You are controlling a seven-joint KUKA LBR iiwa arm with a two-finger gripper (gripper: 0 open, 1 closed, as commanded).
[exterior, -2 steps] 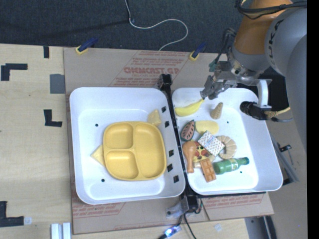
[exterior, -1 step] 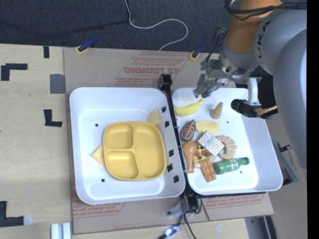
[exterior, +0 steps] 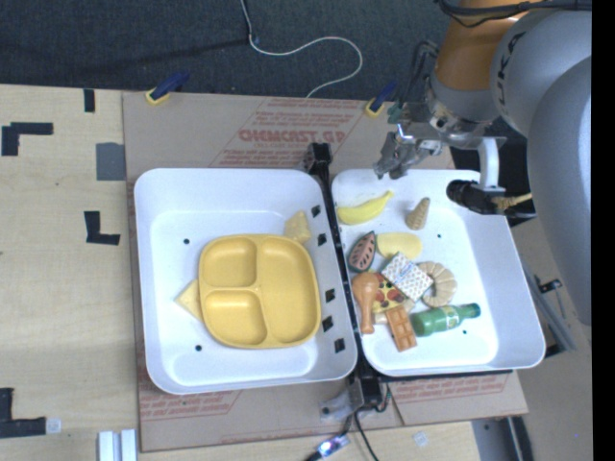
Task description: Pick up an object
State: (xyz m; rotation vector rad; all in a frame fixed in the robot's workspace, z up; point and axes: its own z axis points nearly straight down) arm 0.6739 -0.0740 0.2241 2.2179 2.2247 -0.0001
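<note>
Your grey arm's hand (exterior: 396, 164) hangs over the far rim of the right shallow white bin (exterior: 500, 286), above the tabletop; whether it is open or closed, you cannot tell from this slanted view, and nothing shows between its tips. Nearest below it lies the yellow plastic banana (exterior: 365, 207), at that bin's far left corner, just beside the divider; it looks light, stiff and smooth, likely to slip, so you would do best to take it across the thick middle of the curve. A tan cone-shaped piece (exterior: 417, 214) stands apart to its right; a green toy bottle (exterior: 445, 320) lies on its side at the near end of a crowded heap of about 6 small toys, where a clean grip looks harder. In the left white bin (exterior: 159, 257) sits a yellow 3-compartment plastic tray (exterior: 259, 290); yellow pieces poke out from under its edges, too hidden to name.
</note>
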